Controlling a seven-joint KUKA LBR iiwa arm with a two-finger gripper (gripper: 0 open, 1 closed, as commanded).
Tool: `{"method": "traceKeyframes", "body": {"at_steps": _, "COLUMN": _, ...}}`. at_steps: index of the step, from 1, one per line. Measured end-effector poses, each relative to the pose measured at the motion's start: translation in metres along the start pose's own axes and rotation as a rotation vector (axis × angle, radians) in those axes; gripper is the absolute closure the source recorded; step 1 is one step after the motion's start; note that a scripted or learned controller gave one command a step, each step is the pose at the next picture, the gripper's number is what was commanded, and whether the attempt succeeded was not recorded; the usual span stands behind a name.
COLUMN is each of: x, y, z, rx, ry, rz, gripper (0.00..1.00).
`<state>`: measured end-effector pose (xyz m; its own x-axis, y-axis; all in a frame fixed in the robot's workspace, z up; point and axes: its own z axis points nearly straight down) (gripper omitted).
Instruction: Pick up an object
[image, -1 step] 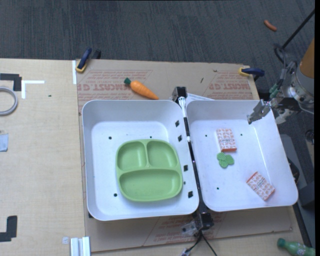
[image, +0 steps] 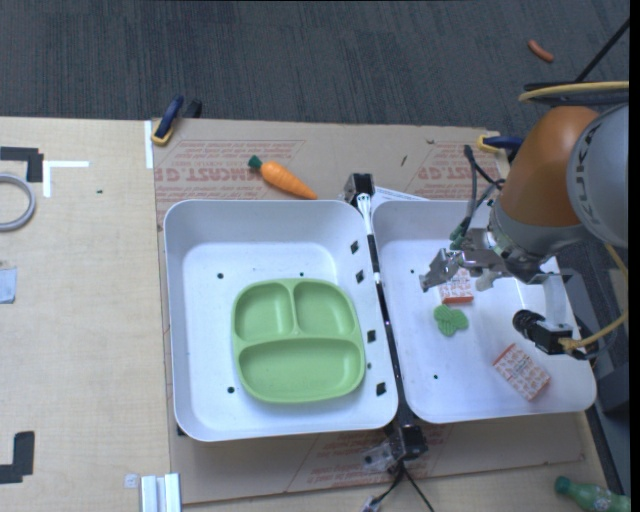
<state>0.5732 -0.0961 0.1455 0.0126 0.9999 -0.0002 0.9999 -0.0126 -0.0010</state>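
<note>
Arm is reaching in from the right over the right bin (image: 560, 395), wrist angled down toward the bin's upper middle. Gripper (image: 452, 272) is hovering right over a small red-and-white packet (image: 459, 292), metal parts overlapping its top edge; can't tell from this angle whether it's touching or sitting just above. Can't tell the hand's state either, too much clutter at the tip, and nothing is visibly pinched, so I'm not calling it a grasp. Judging by position, the packet is looking like the target. Just below it a green broccoli-like toy (image: 451, 320) is lying on the bin floor, close enough that a sloppy descent could be nudging it. A second red-and-white packet (image: 521, 371) is sitting well apart near the lower right corner, flat and tilted. Left bin (image: 190, 300) is holding a green divided plate (image: 297, 340), centred, out of play here. A toy carrot (image: 284, 178) is lying on the cardboard above the bins, outside both. Pickup is reading as not yet done: everything in the right bin is resting on the floor.
</note>
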Motion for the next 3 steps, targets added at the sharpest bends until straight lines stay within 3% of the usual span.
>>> {"method": "traceKeyframes", "body": {"at_steps": 1, "x": -0.051, "y": 0.041, "z": 0.053, "rx": -0.001, "ry": -0.001, "rz": -0.076, "gripper": 0.0}}
{"method": "traceKeyframes", "body": {"at_steps": 2, "x": -0.051, "y": 0.041, "z": 0.043, "rx": -0.003, "ry": -0.002, "rz": -0.075, "gripper": 1.0}}
{"method": "traceKeyframes", "body": {"at_steps": 3, "x": -0.055, "y": -0.05, "z": -0.047, "rx": 0.0, "ry": 0.0, "rz": 0.105, "gripper": 1.0}}
